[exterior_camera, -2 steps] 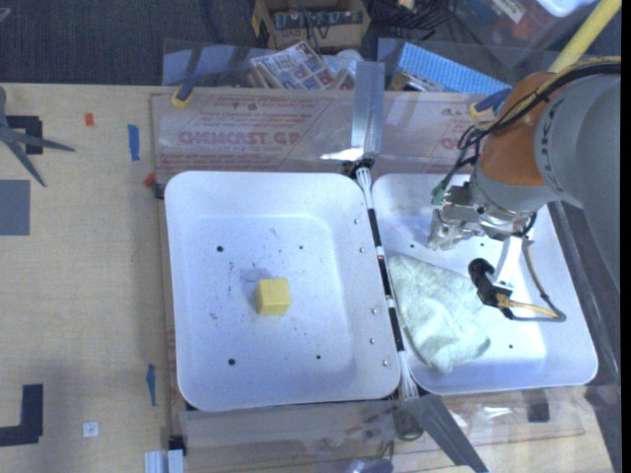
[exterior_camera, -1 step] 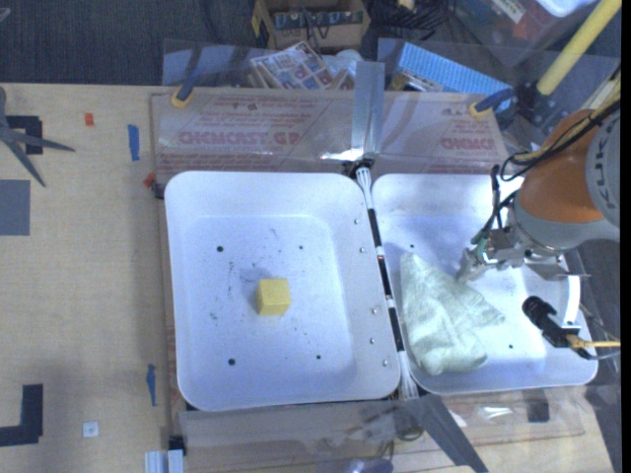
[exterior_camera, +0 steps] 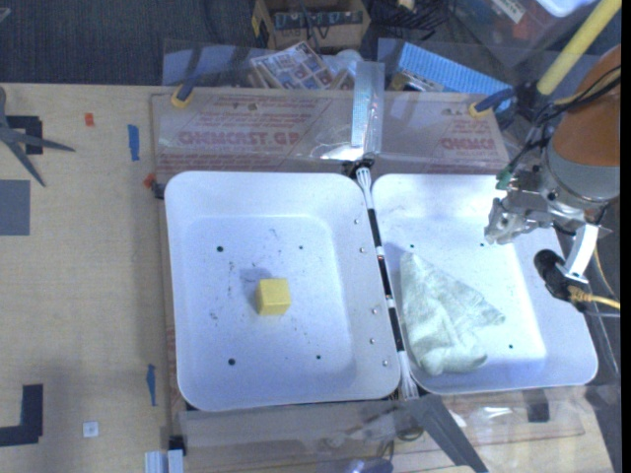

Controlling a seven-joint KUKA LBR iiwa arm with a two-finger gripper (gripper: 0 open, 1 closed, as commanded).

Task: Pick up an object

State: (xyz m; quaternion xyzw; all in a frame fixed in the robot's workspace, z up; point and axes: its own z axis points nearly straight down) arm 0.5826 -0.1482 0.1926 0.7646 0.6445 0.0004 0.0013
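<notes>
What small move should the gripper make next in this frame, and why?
Probably a short shift toward the white cloth and down. The gripper sits above the right bin, near its far right side, with nothing visibly in it, and the cloth is the nearest object; the yellow cube lies in the left bin.

Two bins (exterior_camera: 197,205), one cube (exterior_camera: 273,296), one cloth (exterior_camera: 441,313)
</notes>
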